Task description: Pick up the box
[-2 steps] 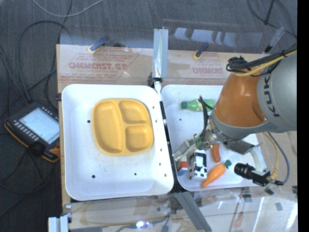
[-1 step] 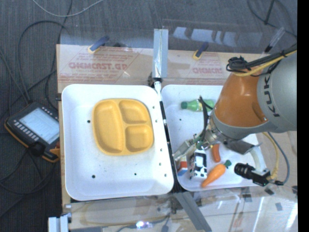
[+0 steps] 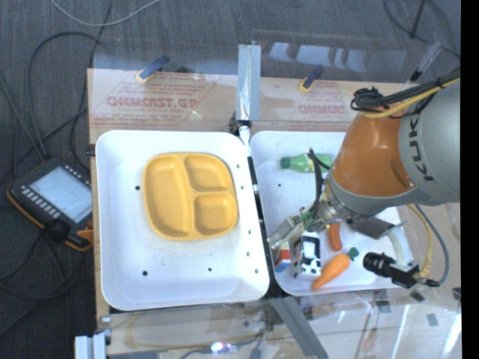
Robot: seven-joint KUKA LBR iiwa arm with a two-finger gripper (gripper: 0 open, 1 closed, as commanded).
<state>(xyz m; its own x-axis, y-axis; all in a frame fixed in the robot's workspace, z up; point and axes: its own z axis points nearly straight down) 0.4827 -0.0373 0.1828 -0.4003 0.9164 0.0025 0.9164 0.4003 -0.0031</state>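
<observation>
Lying just below hand, box

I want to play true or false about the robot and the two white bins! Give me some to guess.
1. The yellow tray lies in the left bin. True.
2. The carrot lies in the left bin. False: it lies in the right bin.
3. The green bottle is near the far side of the right bin. True.
4. The yellow tray has one single compartment. False: it has three.
5. The box lies next to the carrot. True.
</observation>
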